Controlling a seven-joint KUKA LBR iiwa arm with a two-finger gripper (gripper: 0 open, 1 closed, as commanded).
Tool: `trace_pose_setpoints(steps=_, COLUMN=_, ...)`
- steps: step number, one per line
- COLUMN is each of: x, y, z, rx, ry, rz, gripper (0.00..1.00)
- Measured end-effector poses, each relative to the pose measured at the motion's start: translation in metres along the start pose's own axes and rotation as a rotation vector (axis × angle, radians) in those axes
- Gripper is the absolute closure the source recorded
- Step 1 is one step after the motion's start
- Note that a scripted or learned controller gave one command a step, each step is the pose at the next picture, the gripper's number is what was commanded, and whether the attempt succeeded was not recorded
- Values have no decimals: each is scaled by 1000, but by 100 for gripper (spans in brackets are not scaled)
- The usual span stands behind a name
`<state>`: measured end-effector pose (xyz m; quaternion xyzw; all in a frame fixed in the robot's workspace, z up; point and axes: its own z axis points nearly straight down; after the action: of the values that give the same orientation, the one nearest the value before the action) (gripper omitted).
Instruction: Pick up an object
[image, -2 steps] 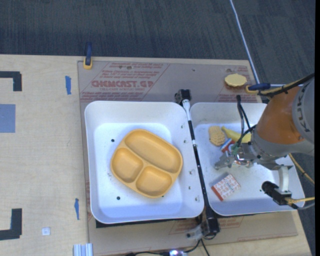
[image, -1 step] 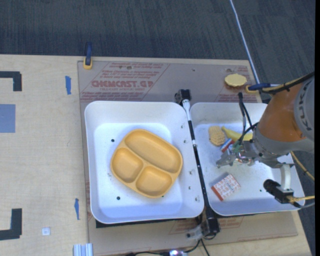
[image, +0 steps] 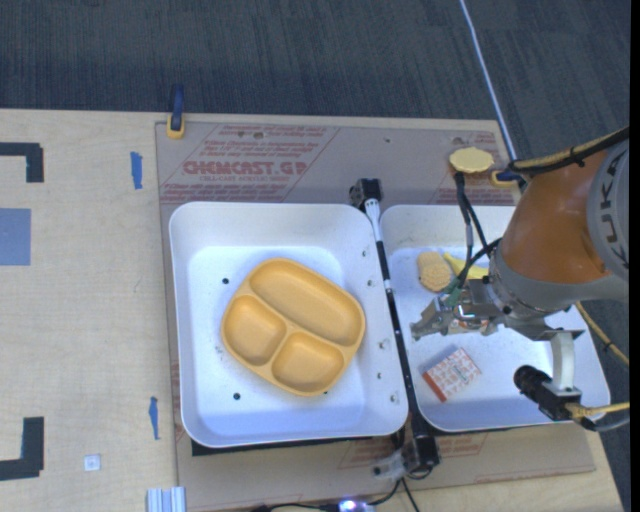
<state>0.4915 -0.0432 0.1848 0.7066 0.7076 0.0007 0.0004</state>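
My gripper (image: 430, 326) hangs over the left part of the right bin (image: 590, 395), pointing toward the divider between the bins. Just below it, a small red-and-white patterned packet (image: 452, 373) lies on the bin floor, apart from the gripper. A round tan biscuit-like piece (image: 434, 270) lies above the gripper near the bin's back, with a yellow object (image: 468, 268) partly hidden beside it behind the cables. I see nothing held in the gripper.
A yellow three-compartment plate (image: 292, 326) lies in the middle of the left bin (image: 200, 240). A yellow round fixture (image: 471, 160) sits on the board behind the right bin. The orange-banded arm (image: 560, 235) covers the right bin's right side.
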Motion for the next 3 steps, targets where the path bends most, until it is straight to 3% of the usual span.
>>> trace_pose_setpoints(steps=1, x=74, y=-11, z=-22, rx=-2, ry=0, rz=-1, gripper=100)
trace_pose_setpoints(steps=3, x=74, y=-8, z=-42, rx=-11, ry=0, rz=-2, gripper=100)
